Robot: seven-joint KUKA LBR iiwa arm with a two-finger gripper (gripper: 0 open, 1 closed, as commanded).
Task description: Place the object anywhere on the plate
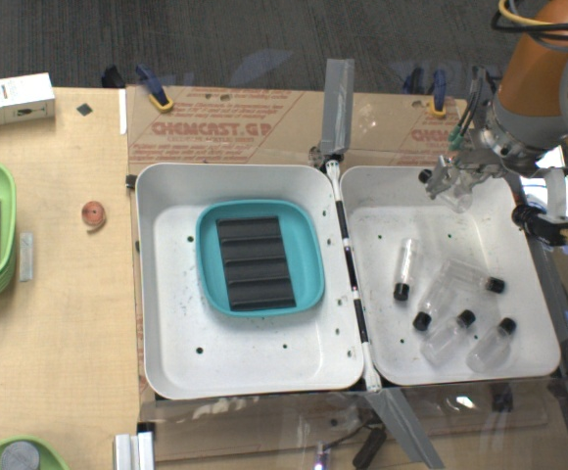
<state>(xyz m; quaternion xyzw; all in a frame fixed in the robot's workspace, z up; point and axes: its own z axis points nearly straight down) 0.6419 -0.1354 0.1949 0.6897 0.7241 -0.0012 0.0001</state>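
A teal square plate (309, 262) lies in the left bin (166, 341), and a black ridged block (255, 262) rests on its middle. Several clear vials with black caps lie in the right bin (382, 360): one (403, 267) near the bin's centre, others (443, 309) (490, 346) toward the front right. My gripper (452, 186) hangs over the right bin's back edge, well behind the vials and far to the right of the plate. Its tip is a blur of metal and clear parts.
A green tray (0, 189) holding a dark item sits at the far left of the bench. A small pink disc (92, 213) and a white box (10, 99) lie nearby. A grey metal post (338, 106) stands behind the seam between the bins. Cardboard (225, 125) lies behind the left bin.
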